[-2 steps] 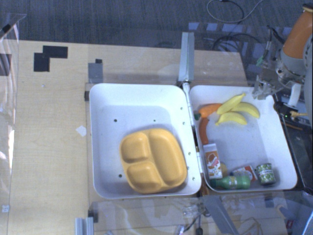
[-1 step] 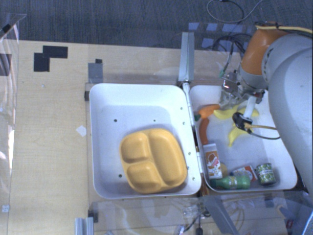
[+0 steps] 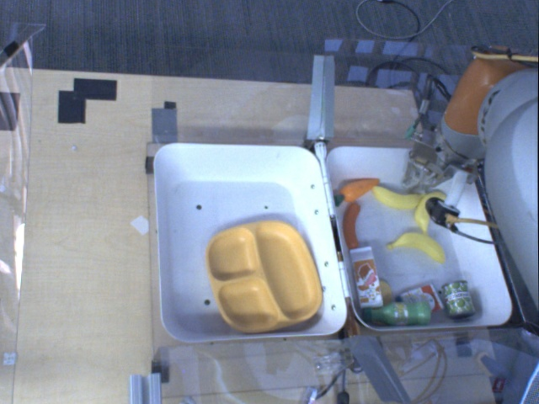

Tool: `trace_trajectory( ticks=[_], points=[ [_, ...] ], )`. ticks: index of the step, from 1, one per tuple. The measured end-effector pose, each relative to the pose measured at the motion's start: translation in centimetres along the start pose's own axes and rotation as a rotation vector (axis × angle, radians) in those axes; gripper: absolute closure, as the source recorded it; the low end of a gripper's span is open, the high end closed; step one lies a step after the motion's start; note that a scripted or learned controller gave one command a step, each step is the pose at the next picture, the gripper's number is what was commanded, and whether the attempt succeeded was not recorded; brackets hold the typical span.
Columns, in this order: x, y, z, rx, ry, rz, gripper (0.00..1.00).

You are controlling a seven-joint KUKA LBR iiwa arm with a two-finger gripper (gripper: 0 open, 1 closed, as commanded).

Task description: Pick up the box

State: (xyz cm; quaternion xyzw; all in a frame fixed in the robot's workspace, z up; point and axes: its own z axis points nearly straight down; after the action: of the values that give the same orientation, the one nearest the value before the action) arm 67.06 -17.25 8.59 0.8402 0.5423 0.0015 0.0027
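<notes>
While the box (image 3: 365, 277) lies untouched against the right bin's (image 3: 503, 308) left wall, you cannot tell how the jaws stand.

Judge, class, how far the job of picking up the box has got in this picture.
Nothing looks done: the box lies flat in the right bin beside the green bottle. In hand: the gripper hovers over the bin's far end, near the bananas. Left: reaching the box, grasping, lifting.

Even, soft overhead light, mild glare on the white bins (image 3: 168, 225), faint shadows, slightly grainy and soft throughout.
</notes>
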Motion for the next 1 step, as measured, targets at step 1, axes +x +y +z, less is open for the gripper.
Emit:
trace_trajectory(
  ticks=[1],
  points=[
    [-3.75,-1.94,-12.96,0.003,-0.001,0.135,1.00]
  ],
)
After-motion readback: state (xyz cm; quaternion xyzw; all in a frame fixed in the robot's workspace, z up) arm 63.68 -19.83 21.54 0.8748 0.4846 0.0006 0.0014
